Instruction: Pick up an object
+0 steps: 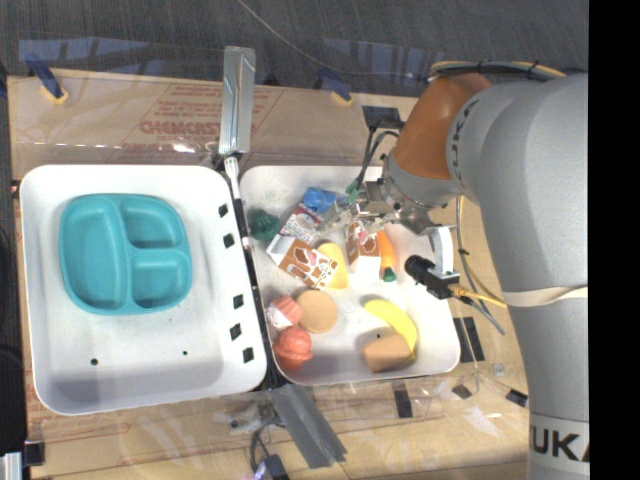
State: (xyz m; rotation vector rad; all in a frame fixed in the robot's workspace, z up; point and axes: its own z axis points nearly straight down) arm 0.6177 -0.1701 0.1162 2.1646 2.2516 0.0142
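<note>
Camera view, looking down at a slant: gripper [372, 211] sits low over the far part of the right bin [440, 353], its tip among cluttered items; whether it is released or clenched cannot be told, and nothing is plainly seen between its tips. Just beside it, one orange carrot-like piece [386, 251] with a green end, and one small brown-and-white packet [357, 238]. Left of these, one blue wrapper [318, 200], one dark green piece [264, 225] by the bin's left wall, one brown printed carton [309, 263] touching one pale yellow item [335, 266]. Nearer: one tan round bun [318, 311], one pink-and-white piece [282, 313], one red ball-like fruit [294, 346], one yellow banana [393, 320], one brown bread-like block [387, 352] touching the banana's near end. That makes eleven loose things, all in the right bin.

Left bin [140, 368] holds one teal divided tray [124, 251], three compartments.

Two white bins side by side, walls touching, on a wooden bench [120, 108] under clear sheeting. Dark carpet-like floor [120, 8] beyond the far edge, one thin cable [250, 18] trailing across it. Grey arm [530, 198] with orange band [430, 133] enters from the right.
</note>
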